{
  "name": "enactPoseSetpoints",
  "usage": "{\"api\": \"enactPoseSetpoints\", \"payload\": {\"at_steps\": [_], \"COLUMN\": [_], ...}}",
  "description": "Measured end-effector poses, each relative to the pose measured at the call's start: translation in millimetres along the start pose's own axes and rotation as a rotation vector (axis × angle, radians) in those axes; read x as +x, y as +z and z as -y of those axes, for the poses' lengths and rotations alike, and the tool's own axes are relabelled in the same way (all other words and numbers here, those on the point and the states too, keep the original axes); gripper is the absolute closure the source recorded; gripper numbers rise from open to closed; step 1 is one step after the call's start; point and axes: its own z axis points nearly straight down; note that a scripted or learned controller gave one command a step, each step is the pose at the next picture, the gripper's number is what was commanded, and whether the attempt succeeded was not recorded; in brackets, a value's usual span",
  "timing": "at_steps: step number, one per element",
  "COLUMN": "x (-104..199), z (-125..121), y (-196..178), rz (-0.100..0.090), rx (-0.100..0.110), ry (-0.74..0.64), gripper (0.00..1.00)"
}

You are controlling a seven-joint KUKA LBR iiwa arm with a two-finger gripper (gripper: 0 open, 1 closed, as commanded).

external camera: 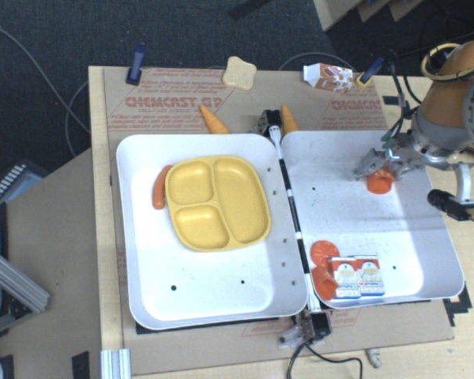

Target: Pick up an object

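My gripper (379, 166) is low over the back of the right bin (340, 212), reaching in from the right. A small orange-red round object (380, 183) lies directly beneath it, touching or nearly touching its tip; whether it is gripped cannot be made out. At that bin's front lie two red discs (325, 252) and a white-and-red box (356, 277). In the left bin (138, 251), a yellow divided plate (217, 204) has a reddish sausage (159, 189) along its left side.
Behind the bins on the cardboard lie a bread slice (239, 72), two carrot pieces (213, 120) (289, 119), a white-and-red packet (329, 76) and a blue clip (135, 64). The arm's grey-and-orange wrist (450, 101) stands over the right bin's back right corner.
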Motion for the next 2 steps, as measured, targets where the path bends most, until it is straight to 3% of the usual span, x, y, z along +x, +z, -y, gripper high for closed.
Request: {"api": "enactPoseSetpoints", "payload": {"at_steps": [1, 2], "x": [-4.7, 88.9], "z": [0.2, -21.1], "y": [-11.3, 0.9], "rz": [0.011, 0.008], "rx": [-0.005, 0.001], "ry": [0.002, 0.002], "gripper": [1.00, 1.00]}}
